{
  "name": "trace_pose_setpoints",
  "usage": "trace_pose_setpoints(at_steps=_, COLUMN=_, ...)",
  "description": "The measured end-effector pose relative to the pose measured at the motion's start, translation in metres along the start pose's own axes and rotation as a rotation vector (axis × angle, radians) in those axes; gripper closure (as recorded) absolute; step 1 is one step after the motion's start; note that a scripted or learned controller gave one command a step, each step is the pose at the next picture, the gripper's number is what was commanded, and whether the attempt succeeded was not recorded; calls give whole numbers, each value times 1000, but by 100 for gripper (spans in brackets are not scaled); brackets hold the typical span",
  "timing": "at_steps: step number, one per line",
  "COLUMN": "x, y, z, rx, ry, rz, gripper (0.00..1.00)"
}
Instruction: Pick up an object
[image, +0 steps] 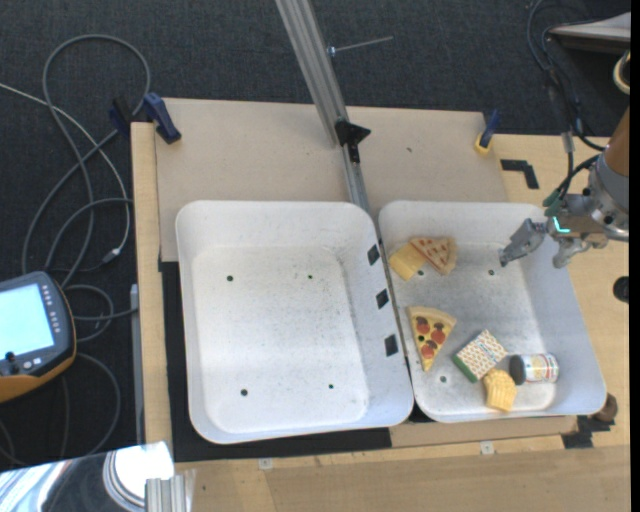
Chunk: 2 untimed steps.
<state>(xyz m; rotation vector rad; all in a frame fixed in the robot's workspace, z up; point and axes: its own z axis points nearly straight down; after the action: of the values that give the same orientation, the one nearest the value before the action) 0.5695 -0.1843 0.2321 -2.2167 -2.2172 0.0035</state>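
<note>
My robotics lab: plywood bench (260, 150) clamped over dark carpet, loose cables (95, 150), and control pendant (30, 325) alongside.

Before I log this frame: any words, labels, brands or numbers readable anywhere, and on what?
None can be read.
Small jar, right bin: has a label band, print too small to make out.
Patterned box, same bin: coloured specks, no legible lettering.
Handheld pendant, at the left edge: screen glows white, content washed out.
Pizza slice toy: dots and shapes, no text.
</note>
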Motion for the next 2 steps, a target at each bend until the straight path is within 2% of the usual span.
trace_pose_setpoints(at_steps=1, x=0, y=0, z=-2, rx=-3, ry=-1, rz=-1, gripper=0)
trace_pose_setpoints(at_steps=2, x=-2, y=-4, z=41, rx=1, ry=0, rz=1, gripper=0)
